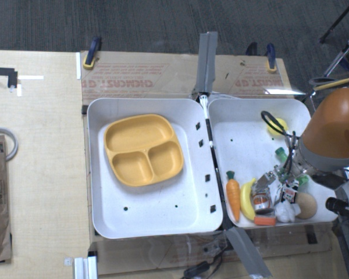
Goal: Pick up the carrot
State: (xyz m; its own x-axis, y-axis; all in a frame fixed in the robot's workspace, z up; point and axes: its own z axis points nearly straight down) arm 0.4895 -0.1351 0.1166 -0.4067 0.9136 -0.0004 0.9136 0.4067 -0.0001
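The carrot (232,197), orange with a green top, lies lengthwise against the left wall of the right bin (244,118), near its front. A yellow banana (246,202) lies right beside it. The arm, with its orange band (334,124), reaches in from the right. My gripper (269,185) hangs low over the clutter just right of the banana, a short way from the carrot. Nothing of the carrot is between its fingers.
Around the gripper lie a red piece (265,220), a white lump (285,213), a tan ball (306,205) and green bits (281,153). A yellow item with a black loop (276,124) sits at the bin's back. The left bin (99,202) holds a yellow divided plate (143,149).
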